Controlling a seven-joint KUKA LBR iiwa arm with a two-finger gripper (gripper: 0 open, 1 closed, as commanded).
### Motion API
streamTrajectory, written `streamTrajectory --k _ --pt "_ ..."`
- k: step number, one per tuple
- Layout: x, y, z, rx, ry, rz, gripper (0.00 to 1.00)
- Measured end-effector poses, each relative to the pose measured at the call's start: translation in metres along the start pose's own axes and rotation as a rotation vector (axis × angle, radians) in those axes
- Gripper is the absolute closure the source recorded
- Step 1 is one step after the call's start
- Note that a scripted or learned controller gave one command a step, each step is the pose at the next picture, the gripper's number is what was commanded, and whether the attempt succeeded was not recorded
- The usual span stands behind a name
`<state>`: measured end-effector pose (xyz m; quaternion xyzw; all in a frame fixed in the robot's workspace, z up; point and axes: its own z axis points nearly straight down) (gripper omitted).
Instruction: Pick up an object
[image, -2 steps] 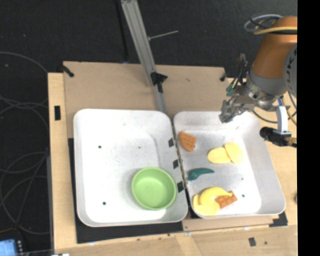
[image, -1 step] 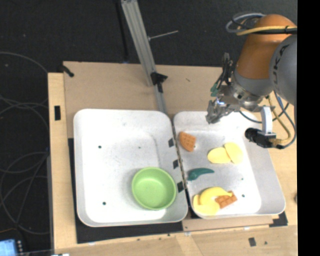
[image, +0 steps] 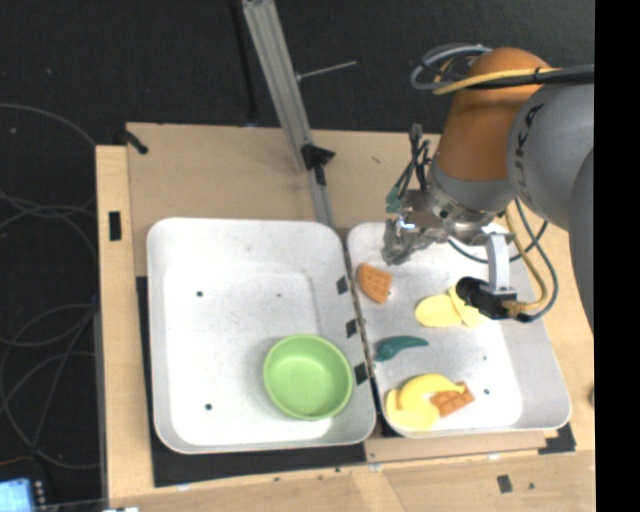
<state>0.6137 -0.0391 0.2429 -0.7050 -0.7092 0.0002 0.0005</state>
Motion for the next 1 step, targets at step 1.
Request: streamTrajectory --k 1 --pt "0.0503 -0.0215 0.0056 -0.001 0.0 0.003 1.0"
